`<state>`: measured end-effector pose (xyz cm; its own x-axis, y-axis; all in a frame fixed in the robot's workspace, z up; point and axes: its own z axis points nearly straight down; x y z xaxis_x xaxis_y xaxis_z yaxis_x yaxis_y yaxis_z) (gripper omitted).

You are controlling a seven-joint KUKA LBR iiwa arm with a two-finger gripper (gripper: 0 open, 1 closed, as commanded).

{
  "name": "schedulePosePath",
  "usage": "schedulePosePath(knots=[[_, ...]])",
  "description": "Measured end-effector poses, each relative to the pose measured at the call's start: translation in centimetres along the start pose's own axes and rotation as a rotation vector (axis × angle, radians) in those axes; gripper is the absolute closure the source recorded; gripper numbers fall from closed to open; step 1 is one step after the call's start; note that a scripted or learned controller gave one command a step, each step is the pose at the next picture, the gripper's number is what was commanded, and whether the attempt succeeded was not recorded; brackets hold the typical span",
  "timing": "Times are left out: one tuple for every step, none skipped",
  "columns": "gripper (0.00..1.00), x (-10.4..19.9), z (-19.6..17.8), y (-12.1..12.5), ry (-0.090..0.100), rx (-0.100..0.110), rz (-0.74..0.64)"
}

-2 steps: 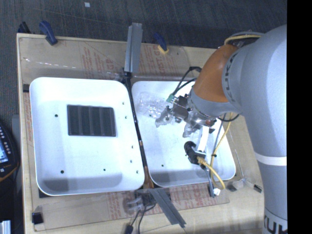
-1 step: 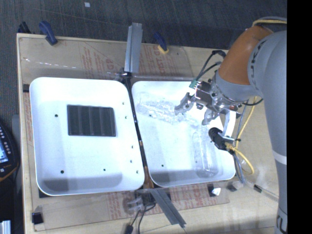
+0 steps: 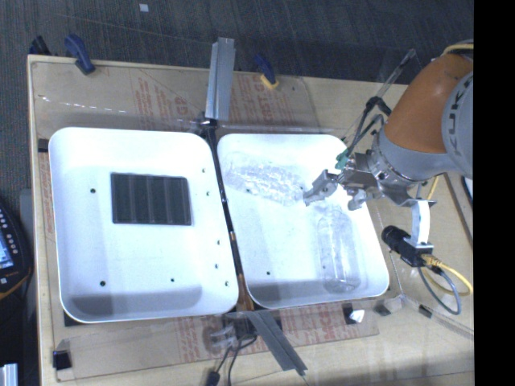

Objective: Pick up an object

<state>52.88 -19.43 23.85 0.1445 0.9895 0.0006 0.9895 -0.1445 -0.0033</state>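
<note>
camera view shows the gripper (image 3: 334, 190) over the right bin (image 3: 241, 215), and i cannot tell how wide the tool stands. two clear objects lie in that bin: a crinkled plastic wrap (image 3: 261, 179) toward the far left, and a clear bottle (image 3: 336, 248) lying lengthwise near the right wall. the bottle looks light, thin-walled and slippery, likely to roll; a grasp across its mid-body seems best. the wrap looks soft and flimsy.
</note>
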Motion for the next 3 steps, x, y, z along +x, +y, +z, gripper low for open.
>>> schedulePosePath(knots=[[0.00, 2.4, -0.3, 6.1, -0.001, -0.001, 0.170], [0.00, 2.4, 1.9, 1.0, 0.000, 0.005, 0.418], [0.00, -0.6, -1.6, 0.3, -0.001, -0.004, 0.177]])
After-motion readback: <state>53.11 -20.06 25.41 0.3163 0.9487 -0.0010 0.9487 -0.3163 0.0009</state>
